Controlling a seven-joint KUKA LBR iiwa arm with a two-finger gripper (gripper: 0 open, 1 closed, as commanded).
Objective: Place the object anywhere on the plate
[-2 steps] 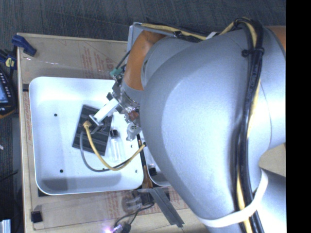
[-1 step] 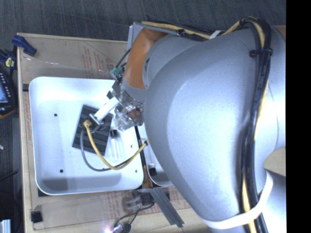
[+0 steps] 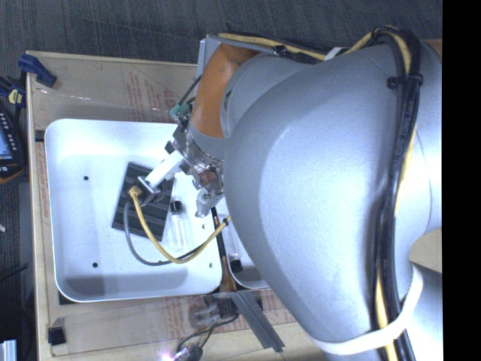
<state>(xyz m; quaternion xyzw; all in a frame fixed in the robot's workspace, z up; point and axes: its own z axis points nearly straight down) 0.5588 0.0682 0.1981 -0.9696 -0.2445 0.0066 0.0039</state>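
A dark grey square plate (image 3: 135, 209) with ridges lies flat in the left white bin (image 3: 75, 149), right of the bin's centre. My gripper (image 3: 174, 188) hangs over the plate's right edge, at the end of the grey arm with its orange band (image 3: 210, 89). A small black object (image 3: 176, 205) sits just under the gripper beside the plate's right edge; I cannot tell whether it is held or resting on the bin floor. A yellow cable (image 3: 154, 250) loops from the gripper across the plate and the bin floor.
The arm's large grey body (image 3: 323, 171) covers nearly all of the right bin, of which a corner (image 3: 244, 280) shows. Wooden bench boards frame the bins. A blue clamp (image 3: 36, 68) sits at the top-left corner. The left half of the left bin is bare white floor.
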